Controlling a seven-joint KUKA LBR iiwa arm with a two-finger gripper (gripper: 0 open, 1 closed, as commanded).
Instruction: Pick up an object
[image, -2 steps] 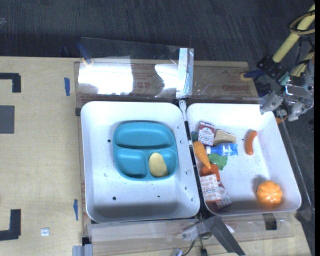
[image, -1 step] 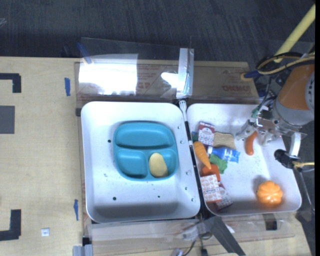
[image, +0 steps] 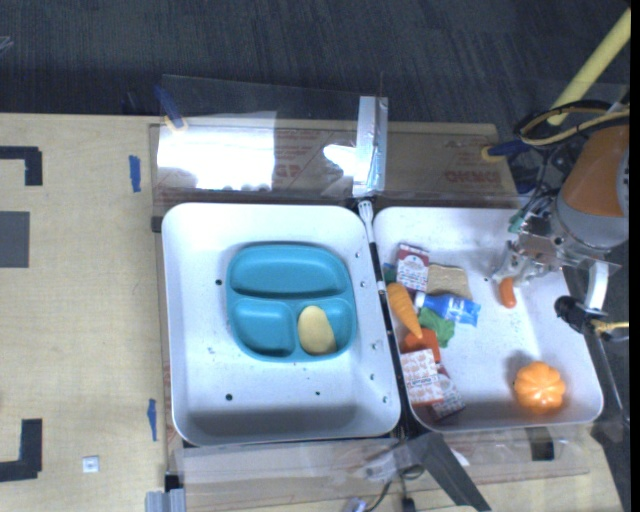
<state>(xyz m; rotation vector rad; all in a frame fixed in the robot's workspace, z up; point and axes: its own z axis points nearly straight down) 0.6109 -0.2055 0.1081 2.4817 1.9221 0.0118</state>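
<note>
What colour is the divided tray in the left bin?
Teal blue; the tray shows best in the camera view.

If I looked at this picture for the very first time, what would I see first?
Probably the bright blue tray in the middle of the left bin, with a yellow, potato-like thing lying in its lower right compartment. Next, the round orange fruit in the near right corner of the right bin. The gripper is up near that bin's right side, just above a small orange-red thing.
</note>
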